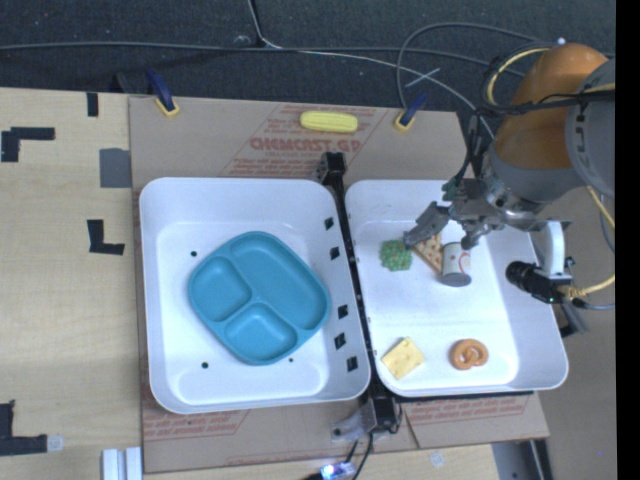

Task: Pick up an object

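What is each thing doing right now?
Blue tray: lying flat in the left bin.
Broccoli: resting in the right bin, beside the pincer.
Cheese: lying flat.
Pretzel: lying flat.
Banana: lying outside the bins.
Pincer: low over the right bin.

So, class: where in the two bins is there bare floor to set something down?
Bare floor: right bin between the gripper and cheese and pretzel; left bin's corners around the blue tray. Crowded: broccoli and cracker beneath the gripper.
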Tool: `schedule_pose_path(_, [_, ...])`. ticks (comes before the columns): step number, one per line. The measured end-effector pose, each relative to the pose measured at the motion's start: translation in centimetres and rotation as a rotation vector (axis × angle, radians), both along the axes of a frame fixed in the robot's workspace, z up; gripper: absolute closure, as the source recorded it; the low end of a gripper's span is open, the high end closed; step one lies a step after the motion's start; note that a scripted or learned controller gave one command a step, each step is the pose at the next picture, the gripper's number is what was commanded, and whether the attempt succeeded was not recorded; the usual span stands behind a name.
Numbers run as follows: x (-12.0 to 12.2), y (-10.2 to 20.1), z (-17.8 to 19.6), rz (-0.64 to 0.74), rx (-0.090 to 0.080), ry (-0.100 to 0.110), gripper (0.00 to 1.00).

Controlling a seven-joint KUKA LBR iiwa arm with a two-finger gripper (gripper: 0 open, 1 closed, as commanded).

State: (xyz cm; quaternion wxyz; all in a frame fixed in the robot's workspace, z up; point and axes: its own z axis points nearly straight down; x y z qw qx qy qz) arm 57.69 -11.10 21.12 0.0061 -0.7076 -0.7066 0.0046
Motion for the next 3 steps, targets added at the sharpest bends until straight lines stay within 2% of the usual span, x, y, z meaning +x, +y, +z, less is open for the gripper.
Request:
schedule_pose_path(1, [0.3,0.0,0.8,0.004,-0.002,-0.013,0.0])
schedule_pose_path(2, [0.7,0.7,-5.3,0.003,-0.002,-0.009,0.0])
schedule_pose_path(3, [1.0,1.2,-9.8,0.004,-0.003,-0.01,0.0])
